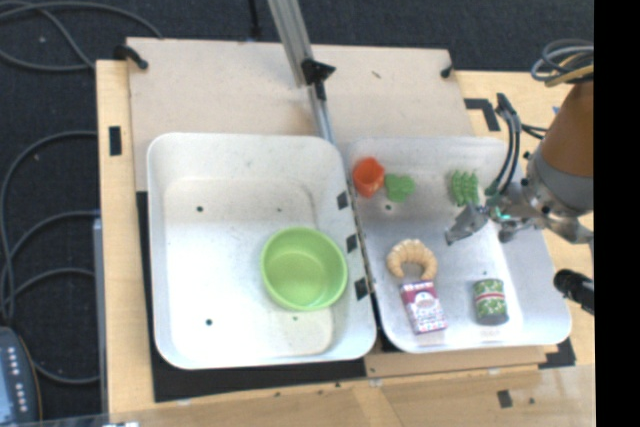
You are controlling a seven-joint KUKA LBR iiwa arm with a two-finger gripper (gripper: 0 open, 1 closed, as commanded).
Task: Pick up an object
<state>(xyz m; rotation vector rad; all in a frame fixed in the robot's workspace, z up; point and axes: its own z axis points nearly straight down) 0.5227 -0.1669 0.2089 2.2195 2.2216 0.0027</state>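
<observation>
The right bin [530, 260] holds several small items: an orange cup-like piece [368, 175], a small green lump [400, 186], a green ridged piece [462, 186], a tan ring-shaped pastry [412, 258], a red and white box [424, 306] and a green can [489, 301]. My gripper [490, 227] hangs over the right half of this bin, just below and right of the ridged piece. It is open, its fingers are spread, and nothing sits between them.
A green bowl [303, 268] sits in the left bin [200, 215], near the wall between the bins. A metal pole [290, 25] slants up from the back edge. Cables lie on the dark floor at the left.
</observation>
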